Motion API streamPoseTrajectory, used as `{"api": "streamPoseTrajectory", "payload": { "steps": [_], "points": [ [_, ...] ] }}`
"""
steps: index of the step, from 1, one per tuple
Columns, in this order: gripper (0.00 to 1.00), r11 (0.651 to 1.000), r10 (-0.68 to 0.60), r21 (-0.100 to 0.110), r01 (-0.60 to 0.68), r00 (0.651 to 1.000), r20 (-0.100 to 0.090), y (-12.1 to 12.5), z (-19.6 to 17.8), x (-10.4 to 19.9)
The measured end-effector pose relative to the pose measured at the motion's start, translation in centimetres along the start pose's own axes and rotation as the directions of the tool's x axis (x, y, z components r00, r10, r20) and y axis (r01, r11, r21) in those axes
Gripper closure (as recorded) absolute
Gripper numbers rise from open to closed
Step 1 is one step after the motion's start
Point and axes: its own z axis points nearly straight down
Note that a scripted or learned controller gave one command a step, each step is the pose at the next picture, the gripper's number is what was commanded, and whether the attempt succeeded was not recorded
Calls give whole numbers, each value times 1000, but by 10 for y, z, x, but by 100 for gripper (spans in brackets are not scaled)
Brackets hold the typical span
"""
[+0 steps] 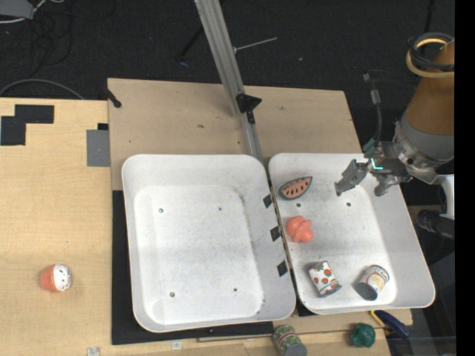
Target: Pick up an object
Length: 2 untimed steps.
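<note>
My pincer hangs over the far right part of the right bin, its fingers apart and nothing between them. The choices lie in that bin: a watermelon slice far left, a pink lump below it, a small carton and a tipped can near the near rim. The slice and the lump sit close to the wall shared with the left bin, so I judge a finger could strike that edge. The can might roll away. The bin's middle offers open room.
</note>
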Motion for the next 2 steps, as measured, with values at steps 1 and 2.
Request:
{"api": "streamPoseTrajectory", "payload": {
  "steps": [1, 2],
  "points": [
    [0, 1000, 1, -4, -1, 1000, 1, 1, -2, -1],
    [0, 1000, 0, 1, 0, 1000, 0, 10, 48, 0]
  ]
}}
